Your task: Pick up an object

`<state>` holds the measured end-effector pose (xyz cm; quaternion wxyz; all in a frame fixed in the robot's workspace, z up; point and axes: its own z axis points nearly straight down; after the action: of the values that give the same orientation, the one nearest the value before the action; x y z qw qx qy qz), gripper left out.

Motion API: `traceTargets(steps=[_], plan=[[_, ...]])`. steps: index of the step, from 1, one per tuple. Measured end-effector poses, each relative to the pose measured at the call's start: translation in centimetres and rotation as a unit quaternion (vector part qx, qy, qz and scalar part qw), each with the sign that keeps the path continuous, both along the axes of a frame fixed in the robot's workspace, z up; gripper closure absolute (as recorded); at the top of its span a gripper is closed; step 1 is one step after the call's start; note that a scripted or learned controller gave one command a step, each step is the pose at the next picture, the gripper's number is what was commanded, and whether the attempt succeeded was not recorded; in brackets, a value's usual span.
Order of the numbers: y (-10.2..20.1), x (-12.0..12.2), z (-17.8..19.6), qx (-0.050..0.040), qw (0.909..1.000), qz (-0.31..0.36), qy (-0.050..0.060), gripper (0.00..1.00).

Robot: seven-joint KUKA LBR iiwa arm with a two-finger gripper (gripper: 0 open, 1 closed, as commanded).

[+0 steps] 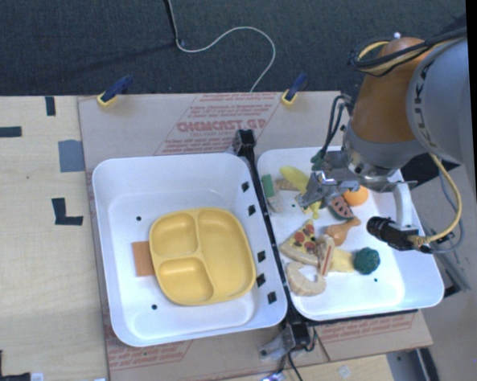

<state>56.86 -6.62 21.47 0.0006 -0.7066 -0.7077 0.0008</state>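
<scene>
Two bins: shallow and white, side by side on a brown cardboard sheet (210, 127) over the bench.
Left bin (113, 185): holds a yellow divided plate (202, 255) with three compartments, lying flat near the middle.
Orange card (141, 258): a flat piece just left of the plate, its right part hidden under the plate's rim.
Divider: black clips run along the seam where the two bins meet.
Right bin (421, 283): holds a loose cluster of toy food in its left and middle part.
Yellow banana-like piece (292, 177): near the bin's upper left, just left of the gripper.
Pizza slice (304, 240): below the gripper, touching other pale pieces that are hard to tell apart.
Pale ring-shaped piece (305, 281): at the bin's lower left, against the wall.
Watermelon-like slice (341, 208): just below the gripper, partly overlapped by it.
Orange round piece (355, 195): beside the gripper, partly hidden by the wrist.
Green broccoli-like piece (367, 259): lower right of the cluster, apart from the gripper.
Gripper (322, 190): low over the upper part of the right bin; I cannot tell its state or whether it grasps anything.
Arm (394, 96): enters from the right, bulky orange and grey body over the bin's upper right corner, cut off by the frame edge.
Black cable end (386, 231): hangs off the wrist over the bin's right side.
</scene>
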Motion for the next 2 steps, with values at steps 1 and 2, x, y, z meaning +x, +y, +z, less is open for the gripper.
traceTargets(steps=[1,2], plan=[[-0.22,-0.64,0.22,0.0003,1.0000,0.000,0.000,1.00],[0.28,-1.31,0.76,0.0005,1.0000,0.000,0.000,1.00]])
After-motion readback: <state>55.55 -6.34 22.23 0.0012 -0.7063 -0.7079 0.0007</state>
